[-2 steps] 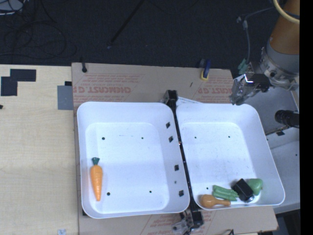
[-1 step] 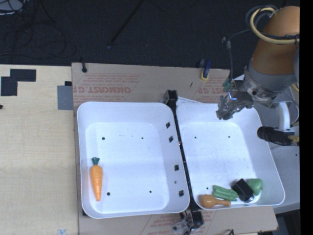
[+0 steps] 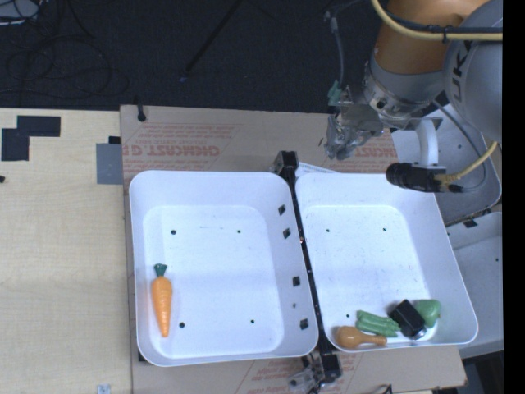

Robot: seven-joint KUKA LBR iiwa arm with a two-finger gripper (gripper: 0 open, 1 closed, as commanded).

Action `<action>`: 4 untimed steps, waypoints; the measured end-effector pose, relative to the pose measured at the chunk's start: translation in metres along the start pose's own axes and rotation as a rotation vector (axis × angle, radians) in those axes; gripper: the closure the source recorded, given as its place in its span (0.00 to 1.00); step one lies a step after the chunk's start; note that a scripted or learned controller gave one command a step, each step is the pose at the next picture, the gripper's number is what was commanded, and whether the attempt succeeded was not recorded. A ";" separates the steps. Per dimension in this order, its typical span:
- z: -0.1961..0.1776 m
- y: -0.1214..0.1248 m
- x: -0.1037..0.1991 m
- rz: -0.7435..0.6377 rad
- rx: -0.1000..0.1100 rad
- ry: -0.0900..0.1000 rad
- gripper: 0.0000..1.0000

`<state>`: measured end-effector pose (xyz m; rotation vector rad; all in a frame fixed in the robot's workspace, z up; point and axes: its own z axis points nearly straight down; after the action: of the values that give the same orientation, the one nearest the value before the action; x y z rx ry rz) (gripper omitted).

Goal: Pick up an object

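An orange carrot with a green top [image 3: 162, 300] lies in the left bin [image 3: 141, 189], near its front left corner. In the right bin [image 3: 449, 240], several small items crowd the front right corner: a tan pear-shaped piece [image 3: 358, 337], a green pod [image 3: 377, 324], a black block [image 3: 407, 318] and a green piece [image 3: 427, 309]. My gripper [image 3: 343, 144] hangs above the back edge of the right bin, over the cardboard, well away from every object. Nothing is seen between its fingers.
Both bins rest on a cardboard sheet [image 3: 213, 138] on a light wooden bench [image 3: 57, 253]. A black divider strip [image 3: 295, 245] runs between the bins. Cables and a grey fitting [image 3: 426, 175] sit by the arm at the right.
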<state>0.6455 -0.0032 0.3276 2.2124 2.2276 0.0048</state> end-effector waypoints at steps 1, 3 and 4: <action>-0.183 -0.016 0.037 0.001 -0.012 0.001 1.00; 0.046 -0.003 -0.019 0.008 0.014 -0.001 1.00; -0.072 0.000 0.060 -0.002 -0.007 0.002 1.00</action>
<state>0.6447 0.0567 0.4002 2.2076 2.2280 0.0146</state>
